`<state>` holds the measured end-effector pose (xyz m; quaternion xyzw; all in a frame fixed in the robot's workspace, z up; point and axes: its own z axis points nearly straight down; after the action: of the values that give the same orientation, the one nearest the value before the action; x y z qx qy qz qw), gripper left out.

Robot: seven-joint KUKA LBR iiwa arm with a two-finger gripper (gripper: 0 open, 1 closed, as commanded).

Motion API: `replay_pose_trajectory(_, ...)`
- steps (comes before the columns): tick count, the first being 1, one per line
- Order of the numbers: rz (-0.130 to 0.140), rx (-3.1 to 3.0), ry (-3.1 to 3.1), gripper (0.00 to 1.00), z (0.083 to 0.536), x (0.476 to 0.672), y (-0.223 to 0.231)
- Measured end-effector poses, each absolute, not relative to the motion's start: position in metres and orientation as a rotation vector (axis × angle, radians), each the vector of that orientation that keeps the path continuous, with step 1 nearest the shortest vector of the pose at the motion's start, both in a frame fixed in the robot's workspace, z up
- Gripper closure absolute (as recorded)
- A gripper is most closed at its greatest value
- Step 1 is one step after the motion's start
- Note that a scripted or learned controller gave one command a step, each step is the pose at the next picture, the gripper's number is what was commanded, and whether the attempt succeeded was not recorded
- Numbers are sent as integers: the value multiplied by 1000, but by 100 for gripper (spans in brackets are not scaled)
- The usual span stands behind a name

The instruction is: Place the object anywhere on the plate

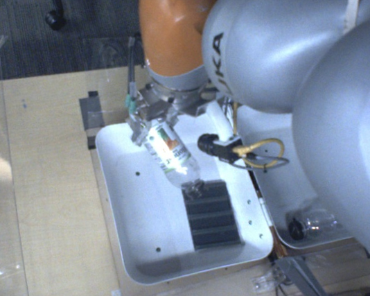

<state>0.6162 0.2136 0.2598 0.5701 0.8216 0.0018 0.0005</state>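
Note:
A clear plastic bottle (170, 155) with a green and orange label hangs at a slant over the left bin (126, 210). My gripper (148, 118) is shut on its upper end, with a finger on either side. The bottle's dark cap end (193, 189) points down and to the right, right at the far edge of the plate (212, 218). I cannot tell whether the cap touches it. That plate is a dark ribbed rectangle lying flat in the near right part of the left bin.
The right bin (292, 242) holds another clear bottle (311, 223) with a dark cap near its front left corner. A yellow cable and black connector (241, 150) hang from the wrist over the wall between the bins. Bare bin floor lies left of the plate.

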Motion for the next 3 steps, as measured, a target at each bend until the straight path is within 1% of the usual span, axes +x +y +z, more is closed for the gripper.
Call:
replay_pose_trajectory(1,7,1536,2737,100,279,500,175)
replay_pose_trajectory(2,4,1427,2796,100,263,668,158)
replay_pose_trajectory(3,11,1421,2794,100,275,669,158)
